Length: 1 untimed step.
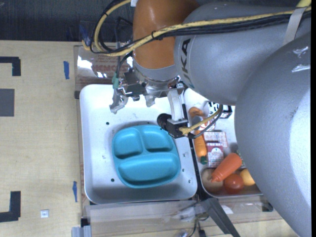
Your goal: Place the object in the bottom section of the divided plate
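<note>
The blue divided plate [145, 154] lies in the left white bin [94, 132], with two small sections at its far side and one large section at its near side; all three hold nothing. My gripper [133, 102] hangs over the bin's far end, just beyond the plate's top edge. Its two fingers [117, 104] stand apart, open, with only white bin floor between them. Toy foods lie in the right bin [232, 194]: an orange carrot [227, 166], a red tomato [233, 182], a small printed box [215, 149] and a slim orange piece [200, 145].
The grey arm and its orange band cover most of the right bin's far half. A yellow piece [248, 177] lies beside the tomato. Pale wooden bench [39, 132] stretches left of the bins, with black and blue tape marks.
</note>
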{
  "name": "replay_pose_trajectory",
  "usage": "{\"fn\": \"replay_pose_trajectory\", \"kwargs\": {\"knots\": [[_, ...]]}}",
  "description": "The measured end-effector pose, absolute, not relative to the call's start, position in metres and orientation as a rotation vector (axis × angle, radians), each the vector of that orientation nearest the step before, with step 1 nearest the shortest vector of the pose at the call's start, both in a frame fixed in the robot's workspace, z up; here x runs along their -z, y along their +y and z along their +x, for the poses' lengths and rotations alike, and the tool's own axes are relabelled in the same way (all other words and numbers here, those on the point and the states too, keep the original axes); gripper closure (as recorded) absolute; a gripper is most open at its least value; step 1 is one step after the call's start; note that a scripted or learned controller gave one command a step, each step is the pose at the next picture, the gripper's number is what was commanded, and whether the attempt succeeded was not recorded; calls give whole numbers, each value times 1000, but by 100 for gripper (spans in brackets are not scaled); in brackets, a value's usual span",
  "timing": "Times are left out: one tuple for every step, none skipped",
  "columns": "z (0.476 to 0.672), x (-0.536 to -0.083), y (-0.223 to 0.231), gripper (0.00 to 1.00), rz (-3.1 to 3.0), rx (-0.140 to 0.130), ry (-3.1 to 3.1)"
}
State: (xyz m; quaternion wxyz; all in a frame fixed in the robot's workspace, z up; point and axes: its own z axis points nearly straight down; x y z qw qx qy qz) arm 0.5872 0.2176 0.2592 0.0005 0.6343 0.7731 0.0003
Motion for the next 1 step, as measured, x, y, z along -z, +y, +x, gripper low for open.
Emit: {"fn": "replay_pose_trajectory", "kwargs": {"knots": [[581, -326, 214, 0, 2001, -11, 2416]]}}
